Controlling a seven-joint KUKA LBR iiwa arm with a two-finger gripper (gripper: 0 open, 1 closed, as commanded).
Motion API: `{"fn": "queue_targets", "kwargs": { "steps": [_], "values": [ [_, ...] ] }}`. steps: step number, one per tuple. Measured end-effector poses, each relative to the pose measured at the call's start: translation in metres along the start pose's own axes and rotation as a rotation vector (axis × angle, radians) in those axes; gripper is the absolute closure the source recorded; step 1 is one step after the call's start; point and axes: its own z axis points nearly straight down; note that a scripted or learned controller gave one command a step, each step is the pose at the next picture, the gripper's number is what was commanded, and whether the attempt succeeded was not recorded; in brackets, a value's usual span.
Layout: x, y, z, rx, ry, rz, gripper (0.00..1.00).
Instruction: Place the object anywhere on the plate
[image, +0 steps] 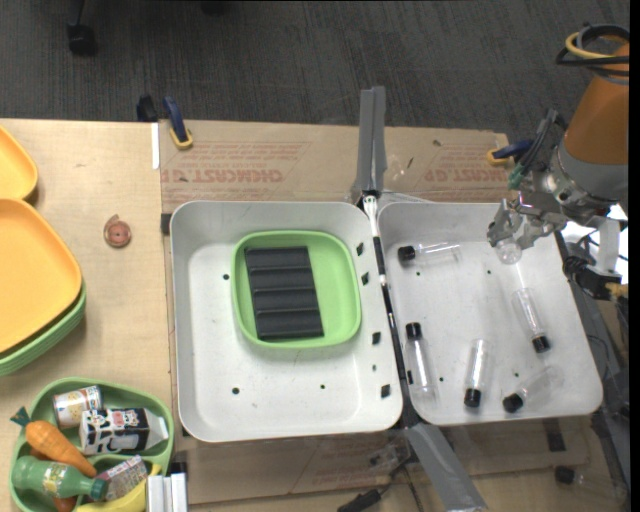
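Camera view: gripper (512, 232) over right bin's (440, 405) far right corner, jaws pinching a clear tube (510, 245). Green plate (345, 290) in left bin bears only a dark ribbed block. Carry and placement remain.

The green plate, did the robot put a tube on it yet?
Not yet. The green plate in the left bin carries just its dark ridged insert. The claw hangs over the right bin; whether it holds a tube is unclear. Clear tubes lie there, so carrying and placing remain.
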Motion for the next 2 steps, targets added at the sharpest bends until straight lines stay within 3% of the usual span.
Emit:
{"fn": "queue_targets", "kwargs": {
  "steps": [1,2],
  "values": [
    [0.000,0.000,0.000,0.000,0.000,0.000,0.00],
    [-0.045,0.032,0.000,-0.001,0.000,0.005,0.00]
  ]
}}
